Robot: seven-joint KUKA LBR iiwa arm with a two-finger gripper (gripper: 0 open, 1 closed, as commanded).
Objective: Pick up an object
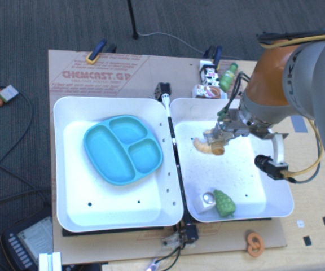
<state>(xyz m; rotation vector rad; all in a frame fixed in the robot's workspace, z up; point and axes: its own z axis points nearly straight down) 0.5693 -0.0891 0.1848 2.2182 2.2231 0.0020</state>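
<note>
A tan croissant-shaped piece [203, 145] lies in the upper middle of the right bin [275, 208]. My gripper [220, 135] is low over the piece's right end and hides part of it, so I cannot see whether it touches the piece. A bumpy green object [225, 204] lies near the bin's front wall, with a small silver round thing [209, 197] against its left side.
A blue divided plate [123, 148] lies in the left bin [72, 208]. Behind the right bin, small packages and a green bottle [225, 79] stand on the board. An orange ring [254, 243] lies on the board in front. A black cable fitting [268, 167] hangs off the wrist.
</note>
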